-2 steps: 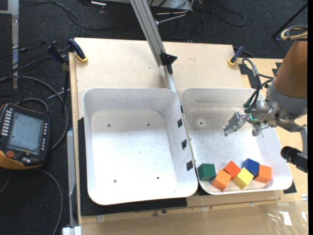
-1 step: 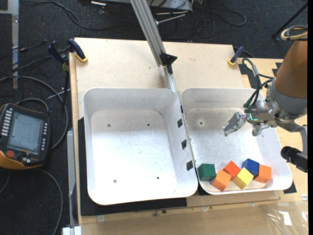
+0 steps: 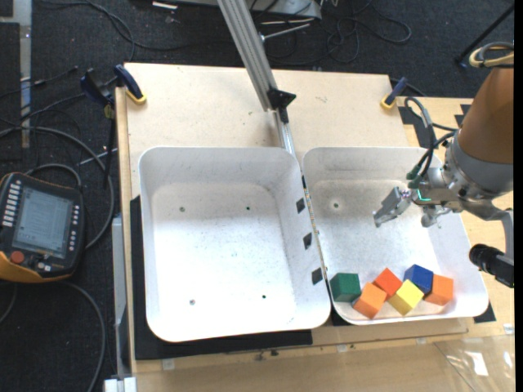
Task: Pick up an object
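Several small blocks lie huddled along the front wall of the right bin (image 3: 359, 160): a green block (image 3: 346, 286), an orange block (image 3: 387, 282), a second orange block (image 3: 371, 300), a yellow block (image 3: 406, 297), a blue block (image 3: 419, 277) and a third orange block (image 3: 441, 289). My gripper (image 3: 411, 211) hangs over the middle right of this bin, behind the blocks and apart from them. It is open, with one grey finger (image 3: 391, 207) spread to the left and nothing between the fingers.
The left bin (image 3: 221, 235) adjoins the right one, with a ridge between them. A slanted metal strut (image 3: 249, 47) runs down to the bins' back junction. A teach pendant (image 3: 41, 227) lies off the bench at left. Clamps sit at the board's back corners.
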